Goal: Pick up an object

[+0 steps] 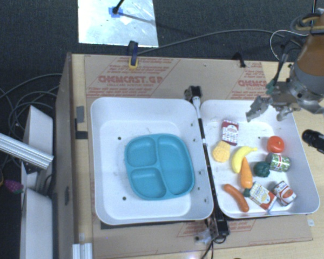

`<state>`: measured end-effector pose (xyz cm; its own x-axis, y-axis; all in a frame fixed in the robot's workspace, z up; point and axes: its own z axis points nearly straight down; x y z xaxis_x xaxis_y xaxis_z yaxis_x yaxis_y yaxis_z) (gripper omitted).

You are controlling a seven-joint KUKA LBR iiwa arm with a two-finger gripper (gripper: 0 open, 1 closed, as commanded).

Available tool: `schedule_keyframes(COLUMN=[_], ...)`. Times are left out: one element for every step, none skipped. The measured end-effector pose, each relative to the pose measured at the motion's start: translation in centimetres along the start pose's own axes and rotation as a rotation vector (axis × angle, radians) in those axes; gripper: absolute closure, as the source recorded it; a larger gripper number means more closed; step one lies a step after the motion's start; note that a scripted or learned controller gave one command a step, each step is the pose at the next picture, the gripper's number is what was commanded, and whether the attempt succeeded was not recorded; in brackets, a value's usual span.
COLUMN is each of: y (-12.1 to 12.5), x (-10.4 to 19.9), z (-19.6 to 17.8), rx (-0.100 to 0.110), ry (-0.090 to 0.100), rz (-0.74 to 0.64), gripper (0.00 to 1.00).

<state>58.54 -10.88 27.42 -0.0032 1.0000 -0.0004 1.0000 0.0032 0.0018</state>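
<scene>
Cardboard-topped bench (151, 74) carries two white bins. Gripper (270, 110) hangs with fingers spread, holding nothing, over right bin (308, 198) at one o'clock; toy foods, banana (240, 157) included, lie below.

Even, bright overhead light; glare on the foil sheet (117, 16); soft, slightly blurred detail throughout.

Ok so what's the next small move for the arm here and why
Probably lower the tool toward the red and white carton just below and left of it. The tool hangs open above the right bin's far edge with nothing between its fingers, and that carton stands apart from the crowded toys nearer the front, so it looks like the easiest grab.
</scene>
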Motion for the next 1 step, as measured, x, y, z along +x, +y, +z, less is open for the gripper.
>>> schedule_keyframes(y=[-3.88], x=[-0.78], z=[7.78], rx=[0.003], ry=[0.0], rz=[0.002], gripper=[0.0])
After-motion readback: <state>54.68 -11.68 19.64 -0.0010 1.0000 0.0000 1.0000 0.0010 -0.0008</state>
